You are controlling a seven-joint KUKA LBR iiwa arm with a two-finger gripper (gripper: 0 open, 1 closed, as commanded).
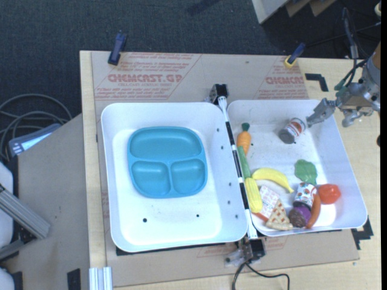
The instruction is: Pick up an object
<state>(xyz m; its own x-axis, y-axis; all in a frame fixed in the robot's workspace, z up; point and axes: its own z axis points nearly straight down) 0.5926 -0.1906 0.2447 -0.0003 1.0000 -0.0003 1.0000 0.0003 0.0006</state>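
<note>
While your gripper (326, 110) hangs at the right bin's (347, 162) far edge, you see its fingers spread, grasping nothing. Just beside them lies the can (294, 129), apart from the heaped toys, likely the easiest pick.

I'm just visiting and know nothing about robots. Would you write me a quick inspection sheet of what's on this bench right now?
Surface: bench bearing two white bins side by side, left bin, right bin.
Job's things: toy foods in the right bin: can, carrot, banana, corn, green leaf, tomato, pizza slice.
Clutter: blue divided plate in the left bin.
Grippers: gripper low by the can; nothing seen between its fingers.
Cables: grey cable loops at left; black cable at the front edge.
Surroundings: dark carpet; blue clamp.
</note>
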